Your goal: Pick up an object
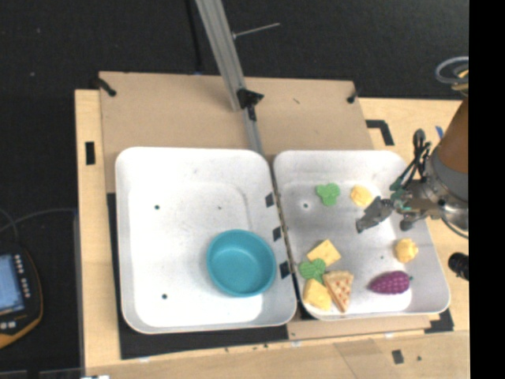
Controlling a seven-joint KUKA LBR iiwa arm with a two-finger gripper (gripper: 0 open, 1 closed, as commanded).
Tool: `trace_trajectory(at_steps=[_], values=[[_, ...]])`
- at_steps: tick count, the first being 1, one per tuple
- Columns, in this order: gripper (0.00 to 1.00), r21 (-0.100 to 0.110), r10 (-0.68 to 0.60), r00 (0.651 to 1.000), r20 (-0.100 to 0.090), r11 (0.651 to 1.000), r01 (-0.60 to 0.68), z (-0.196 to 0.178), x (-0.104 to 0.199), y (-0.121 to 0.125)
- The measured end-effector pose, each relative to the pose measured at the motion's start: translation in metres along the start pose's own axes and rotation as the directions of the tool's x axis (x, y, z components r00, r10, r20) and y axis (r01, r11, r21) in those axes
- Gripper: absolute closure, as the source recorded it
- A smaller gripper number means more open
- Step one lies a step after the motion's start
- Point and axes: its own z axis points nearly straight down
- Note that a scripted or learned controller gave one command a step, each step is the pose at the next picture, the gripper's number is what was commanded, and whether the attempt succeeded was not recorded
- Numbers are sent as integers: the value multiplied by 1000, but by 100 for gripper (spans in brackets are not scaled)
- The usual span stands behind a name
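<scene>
Looking down from the camera view, the gripper (pixel 388 214) hangs over the right bin (pixel 347 164) at the right-centre of the frame, with the grey arm (pixel 451 152) and its orange band coming in from the right edge. Its two fingers stand apart, one dark finger (pixel 369 218) slanting toward the lower left and the other nearer the wrist, and nothing lies between them.

No one object is clearly singled out. The nearest candidates are the small yellow piece (pixel 360 196) just above and left of the fingers, the yellow ball (pixel 405 250) below and right of them, and the green piece (pixel 327 193) further left. The purple grapes (pixel 390 283) lie near the bin's lower right. A tight cluster sits at the lower middle of the frame: the yellow wedge (pixel 323 252), the green broccoli (pixel 312 270), the waffle slice (pixel 340 290) and a yellow block (pixel 317 295), touching one another.

The likeliest failure, as I judge it, is closing on air: the fingers sit between the two yellow items, over bare floor. A descent slightly off either one could nudge it aside, and the rounded ball may roll away. Going for the cluster risks pinching two pieces or jamming against the bin's wall.

The blue bowl (pixel 241 262) rests in the left bin (pixel 189 172), well apart from all this.
</scene>
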Motion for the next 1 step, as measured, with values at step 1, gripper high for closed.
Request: trace_trajectory(at_steps=[1], values=[[0, -1, 2, 1000, 0, 1000, -2, 0, 0, 0]])
